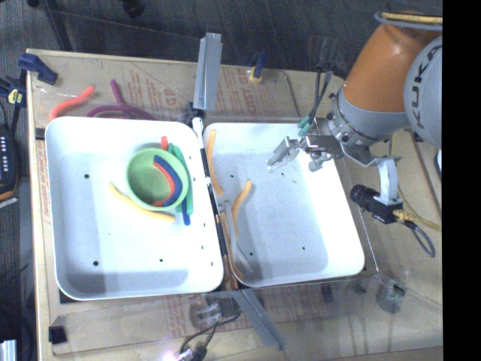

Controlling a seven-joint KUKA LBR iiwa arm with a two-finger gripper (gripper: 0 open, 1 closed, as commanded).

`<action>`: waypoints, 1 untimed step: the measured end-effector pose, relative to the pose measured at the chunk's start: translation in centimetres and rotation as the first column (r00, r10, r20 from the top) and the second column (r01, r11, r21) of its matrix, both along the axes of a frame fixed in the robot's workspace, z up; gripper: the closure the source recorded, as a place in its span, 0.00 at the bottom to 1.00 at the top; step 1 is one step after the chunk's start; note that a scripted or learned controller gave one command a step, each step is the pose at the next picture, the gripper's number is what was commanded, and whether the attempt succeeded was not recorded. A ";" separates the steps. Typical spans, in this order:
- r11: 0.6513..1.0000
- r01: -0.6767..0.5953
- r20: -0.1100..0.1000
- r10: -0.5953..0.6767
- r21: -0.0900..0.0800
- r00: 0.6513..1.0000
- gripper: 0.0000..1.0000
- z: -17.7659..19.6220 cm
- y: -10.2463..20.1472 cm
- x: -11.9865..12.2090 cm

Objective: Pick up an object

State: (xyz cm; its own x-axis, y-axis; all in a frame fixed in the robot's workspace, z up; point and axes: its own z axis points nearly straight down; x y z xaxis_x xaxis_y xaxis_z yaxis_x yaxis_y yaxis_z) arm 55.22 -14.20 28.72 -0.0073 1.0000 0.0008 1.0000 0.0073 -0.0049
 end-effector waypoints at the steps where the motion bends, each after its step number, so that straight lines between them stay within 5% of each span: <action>1: 1.000 0.023 0.005 -0.023 -0.005 1.000 0.00 -18.4 3.1 0.6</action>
